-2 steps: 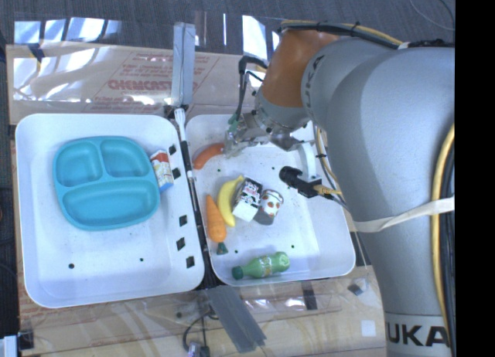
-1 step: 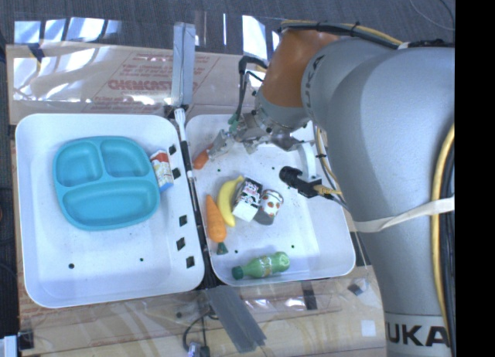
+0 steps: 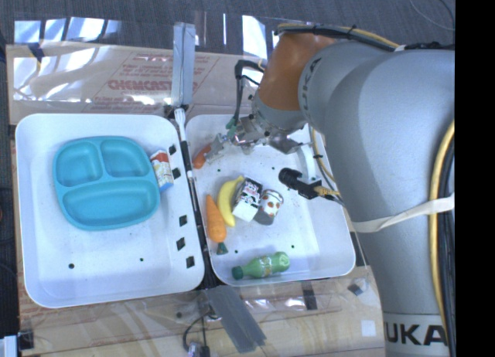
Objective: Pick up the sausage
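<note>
**My claw at the right bin's far end**

The left bin holds a blue divided plate and a small carton. The right bin holds a banana, carrot, green bottle and cans. The sausage lies at its far left corner, beside my claw; I cannot tell its spread. Dark carpet surrounds the counter.

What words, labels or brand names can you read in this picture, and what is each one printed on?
"UKA": white letters on the arm's base, cut off at the left.
"CHEMCAST": red print on the brown sheet behind the bins; the smaller lines with it are too blurred to read.
Labels on the small carton and the can: too small to read.
</note>
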`<state>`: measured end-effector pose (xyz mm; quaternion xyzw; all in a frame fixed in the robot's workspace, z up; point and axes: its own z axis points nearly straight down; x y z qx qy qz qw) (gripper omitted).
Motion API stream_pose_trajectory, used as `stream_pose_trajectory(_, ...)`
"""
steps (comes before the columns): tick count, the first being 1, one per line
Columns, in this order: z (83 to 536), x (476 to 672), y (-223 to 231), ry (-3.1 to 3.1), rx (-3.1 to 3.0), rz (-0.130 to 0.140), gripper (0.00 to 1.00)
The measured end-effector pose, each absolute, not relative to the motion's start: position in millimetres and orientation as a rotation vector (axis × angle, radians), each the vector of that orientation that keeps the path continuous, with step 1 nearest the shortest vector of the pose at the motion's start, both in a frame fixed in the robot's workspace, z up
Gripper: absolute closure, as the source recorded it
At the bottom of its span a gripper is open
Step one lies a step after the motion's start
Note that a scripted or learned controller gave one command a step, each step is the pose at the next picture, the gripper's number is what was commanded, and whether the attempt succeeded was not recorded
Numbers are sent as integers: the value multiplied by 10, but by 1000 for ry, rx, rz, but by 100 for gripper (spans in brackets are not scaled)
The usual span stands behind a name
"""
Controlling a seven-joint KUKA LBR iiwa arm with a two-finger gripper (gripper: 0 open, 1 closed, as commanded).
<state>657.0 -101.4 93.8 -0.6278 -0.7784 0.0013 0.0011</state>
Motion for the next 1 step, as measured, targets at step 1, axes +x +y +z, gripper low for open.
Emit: stream_pose_trajectory(1,1043,6577,-1003,-2447,-1966,3,100)
